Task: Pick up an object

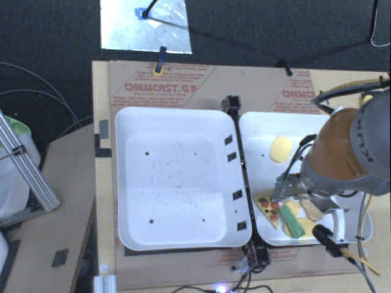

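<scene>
Hovering low over the toys at the right bin's front edge, tool state unclear, nothing lifted yet.

A flat brown board printed with red lettering lies under two shallow white plastic bins, the left bin and the right bin, which sit side by side and meet along a black hinge-like strip with black clips. Beyond the board's far edge a shiny square silver sheet rests on dark carpet, with a small blue piece on it. A small yellow-and-blue clamp sits at the board's far edge. At the left, a slanted aluminium frame rail stands over a tan tabletop, and grey cables curve across the carpet.
</scene>
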